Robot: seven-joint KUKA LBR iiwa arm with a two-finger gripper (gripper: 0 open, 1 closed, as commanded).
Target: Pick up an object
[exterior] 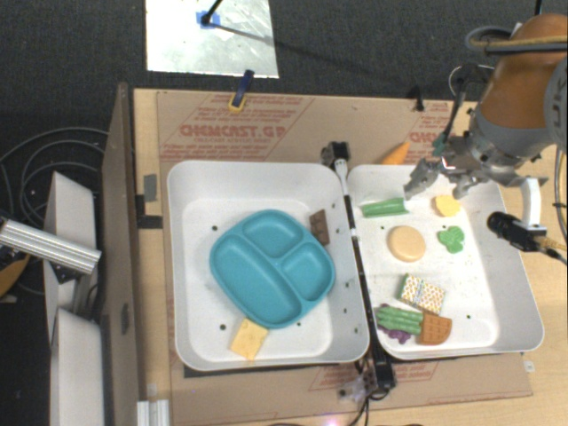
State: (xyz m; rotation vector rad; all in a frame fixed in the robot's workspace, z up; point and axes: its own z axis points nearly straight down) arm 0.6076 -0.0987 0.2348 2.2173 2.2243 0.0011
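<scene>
Spread and holding nothing, the tool (441,182) hangs over the right bin (515,318). Just below it lie a green bean (383,208) and a yellow piece (447,206). Best to centre over one, then descend straight before closing.

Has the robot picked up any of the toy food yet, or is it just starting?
Nothing looks picked up yet. The tool hangs open over the back of the right bin, with nothing between its fingers. Close below it lie a green bean and a yellow piece, both resting on the bin floor. Left to do: lower onto one item, close on it and lift it.
</scene>
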